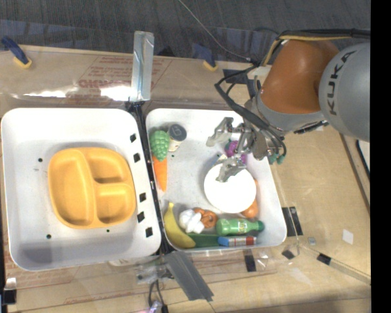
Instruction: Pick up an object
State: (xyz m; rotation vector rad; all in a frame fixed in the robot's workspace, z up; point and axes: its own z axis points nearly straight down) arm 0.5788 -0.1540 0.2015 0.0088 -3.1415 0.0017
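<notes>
We see our gripper [231,152] spread open, holding nothing, over the right bin [182,119], the white disc [231,191] at its six o'clock; we should descend squarely astride its rim.

Two white bins [13,194] share the counter [326,194], with one yellow divided tray [91,186], one white plate [230,191], one banana [174,230], one carrot [159,173] and one green bottle [238,227].

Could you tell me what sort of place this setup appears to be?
Probably a robotics lab's picking bench: a KUKA arm over two white bins, toy food like a banana and carrot, and taped plastic sheeting.
</notes>
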